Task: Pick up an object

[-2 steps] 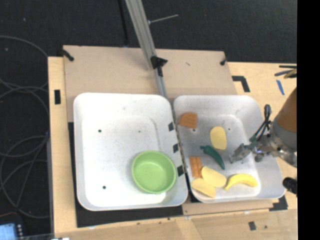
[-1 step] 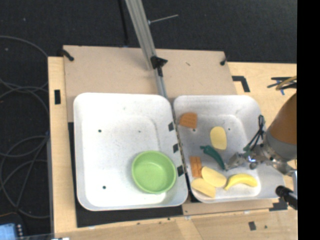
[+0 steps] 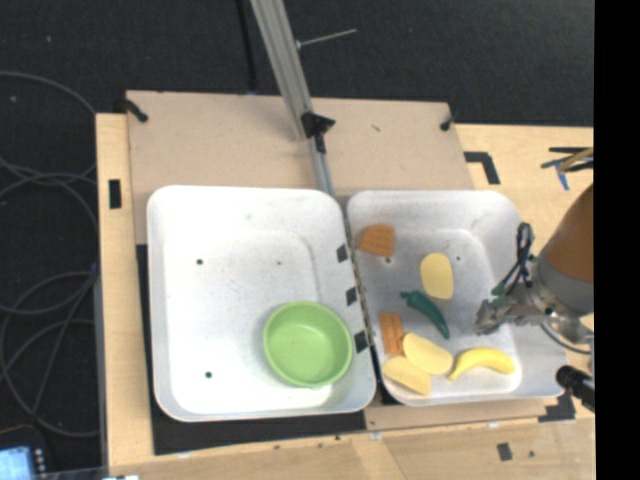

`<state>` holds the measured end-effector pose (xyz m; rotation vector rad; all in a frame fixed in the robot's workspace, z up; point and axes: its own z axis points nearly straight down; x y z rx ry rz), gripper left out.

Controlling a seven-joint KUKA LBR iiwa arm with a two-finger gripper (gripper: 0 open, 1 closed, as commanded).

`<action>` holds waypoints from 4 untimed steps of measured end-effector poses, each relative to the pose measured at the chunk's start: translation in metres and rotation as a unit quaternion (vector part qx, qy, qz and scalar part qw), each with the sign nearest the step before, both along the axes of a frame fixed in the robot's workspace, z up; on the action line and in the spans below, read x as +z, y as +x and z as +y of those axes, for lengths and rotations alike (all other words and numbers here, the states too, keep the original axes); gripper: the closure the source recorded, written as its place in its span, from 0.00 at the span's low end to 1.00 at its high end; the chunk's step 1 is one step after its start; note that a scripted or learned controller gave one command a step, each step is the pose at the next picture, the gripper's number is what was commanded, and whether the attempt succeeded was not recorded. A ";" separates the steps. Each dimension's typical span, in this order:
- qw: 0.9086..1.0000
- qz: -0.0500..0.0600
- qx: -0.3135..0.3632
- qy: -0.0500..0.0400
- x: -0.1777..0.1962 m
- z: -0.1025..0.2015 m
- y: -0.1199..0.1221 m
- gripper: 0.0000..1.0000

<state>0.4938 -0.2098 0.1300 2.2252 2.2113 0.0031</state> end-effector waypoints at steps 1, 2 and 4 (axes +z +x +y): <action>1.000 -0.001 0.004 0.000 0.043 -0.001 0.000 1.00; 1.000 -0.001 0.005 -0.001 0.087 -0.003 0.002 1.00; 1.000 0.001 0.007 0.001 0.095 0.100 0.008 1.00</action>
